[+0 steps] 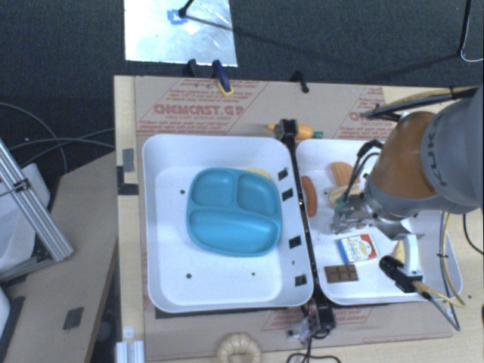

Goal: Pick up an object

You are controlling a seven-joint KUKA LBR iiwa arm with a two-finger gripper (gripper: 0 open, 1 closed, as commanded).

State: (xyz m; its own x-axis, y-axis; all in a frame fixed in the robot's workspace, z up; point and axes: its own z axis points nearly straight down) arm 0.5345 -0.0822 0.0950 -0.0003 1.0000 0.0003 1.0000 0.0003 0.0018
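Observation:
My gripper (342, 219) hangs low in the right bin (327, 293), near the bin's middle. A small white and blue box (357, 248) lies just in front of it, to the right. A brown chocolate bar (342, 273) rests nearer the front wall. A reddish sausage (308, 193) lies along the left wall, left of the gripper. An orange bread-like piece (342, 174) sits behind the gripper. I see nothing between the gripper and the bin floor.
The left bin (162, 203) holds a blue divided plate (231, 210), with a pale yellow bit (261, 174) at the plate's far edge. An orange item (303, 132) sits on the cardboard behind the bins. My bulky arm (423, 161) covers the right bin's far right side.

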